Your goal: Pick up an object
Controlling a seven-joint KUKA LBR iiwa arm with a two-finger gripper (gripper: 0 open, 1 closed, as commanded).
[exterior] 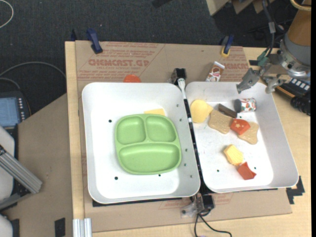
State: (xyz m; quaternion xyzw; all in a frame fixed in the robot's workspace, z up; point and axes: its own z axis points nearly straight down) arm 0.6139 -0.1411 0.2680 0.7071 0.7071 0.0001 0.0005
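Two bins (94,132), hand (256,80) at far rim

Right bin (284,147): loose toy food items, none lifted.
Yellow round piece (199,110) at left wall; tan slice (220,123) just beside it w/ dark brown bar (227,111) on its top edge; small red/white can (247,104) on its side nr the back; tan piece w/ red top (244,129); yellow block (233,155) and red block (246,171) nr front, touching.
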